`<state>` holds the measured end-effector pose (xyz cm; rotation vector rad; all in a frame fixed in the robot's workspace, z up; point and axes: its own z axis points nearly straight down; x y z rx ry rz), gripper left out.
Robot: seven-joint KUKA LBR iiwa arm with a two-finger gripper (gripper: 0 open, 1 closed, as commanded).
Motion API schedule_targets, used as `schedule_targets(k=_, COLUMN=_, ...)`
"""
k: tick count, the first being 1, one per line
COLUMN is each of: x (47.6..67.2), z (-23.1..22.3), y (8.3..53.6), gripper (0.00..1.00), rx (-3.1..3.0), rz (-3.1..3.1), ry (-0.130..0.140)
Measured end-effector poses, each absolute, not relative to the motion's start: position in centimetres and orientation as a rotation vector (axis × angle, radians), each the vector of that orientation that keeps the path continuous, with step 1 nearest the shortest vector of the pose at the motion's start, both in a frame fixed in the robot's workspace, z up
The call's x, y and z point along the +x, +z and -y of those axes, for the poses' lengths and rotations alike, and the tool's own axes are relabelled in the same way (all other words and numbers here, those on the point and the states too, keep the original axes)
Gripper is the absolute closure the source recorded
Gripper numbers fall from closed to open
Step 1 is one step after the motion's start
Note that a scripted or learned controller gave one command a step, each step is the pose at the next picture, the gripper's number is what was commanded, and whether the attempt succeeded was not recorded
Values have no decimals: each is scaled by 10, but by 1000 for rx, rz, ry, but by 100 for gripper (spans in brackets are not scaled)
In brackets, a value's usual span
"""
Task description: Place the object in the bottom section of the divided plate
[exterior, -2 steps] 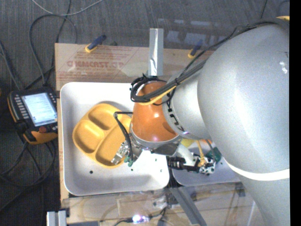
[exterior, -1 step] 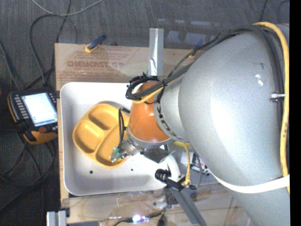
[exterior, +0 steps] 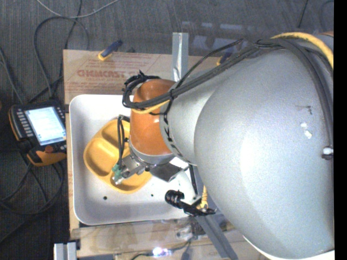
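Take the plate (exterior: 103, 150) as your landmark: it is the yellow divided dish lying in the left bin (exterior: 81, 199), and most of its right side is hidden under the arm (exterior: 260, 145).

The gripper (exterior: 120, 172) sits low over the plate's near edge, just above the section closest to the bin's front wall. If that near lobe is the "bottom" section, you are already over the target. You can see a small green patch at the gripper's tip, right at that lobe's rim. It may be the object, or it may be part of the tool; the view is too small and cluttered to tell which. You also cannot tell how the gripper is set, because the wrist and the orange band (exterior: 147, 126) cover it from above.

So judge the task as late but unconfirmed. The approach to the plate looks done. What you cannot yet see is the object lying free in the near section, apart from the gripper. The visible parts of the plate's left and far sections hold nothing you can make out.

What is left, as far as this shows: confirm the release, then lift clear of the plate so the near section is open to view.
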<state>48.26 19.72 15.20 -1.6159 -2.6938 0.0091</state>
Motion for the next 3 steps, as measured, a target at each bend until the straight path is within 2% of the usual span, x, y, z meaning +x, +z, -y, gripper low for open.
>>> schedule_targets(k=1, x=483, z=-197, y=152, gripper=0, rx=-1617, rz=2694, ry=10)
schedule_targets(k=2, x=482, z=-197, y=160, gripper=100, rx=-1616, rz=2694, ry=18)
schedule_targets(k=3, x=482, z=-196, y=160, gripper=0, rx=-1617, rz=2694, ry=20)
